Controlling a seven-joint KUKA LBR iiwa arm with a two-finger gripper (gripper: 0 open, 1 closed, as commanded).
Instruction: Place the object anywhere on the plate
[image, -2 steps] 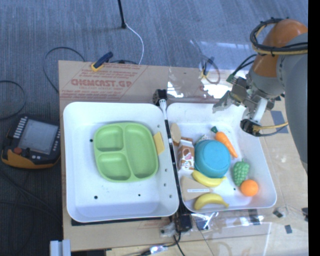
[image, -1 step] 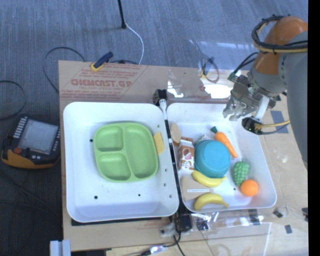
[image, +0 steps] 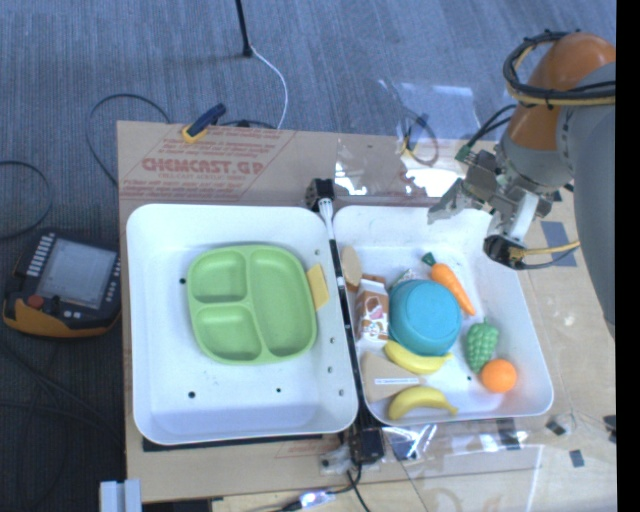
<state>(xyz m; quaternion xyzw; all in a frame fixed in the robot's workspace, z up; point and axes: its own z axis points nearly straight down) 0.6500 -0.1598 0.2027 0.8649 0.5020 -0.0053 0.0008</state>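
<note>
We're guessing any of the toy food in the right bin (image: 535, 395) counts as the object, since the task doesn't name one; the carrot (image: 453, 283) looks like the nearest pick, lying at a slant just beside the blue bowl (image: 425, 316) near the bin's back; we'd judge it light, stiff and a bit slick, hollow plastic most likely, so not fragile but prone to squirt out of a pinch; best bet is grabbing across the thick orange middle, not the green tip; the taper would let it slide.

The gripper (image: 500, 215) sits above the back right corner of that bin, up and to the right of the carrot, near it but not touching; honestly we can't tell how the gripper is set from this angle.

The green plate (image: 250, 303) sits in the left bin (image: 160, 400), well apart from the carrot, nothing on it yet.
</note>
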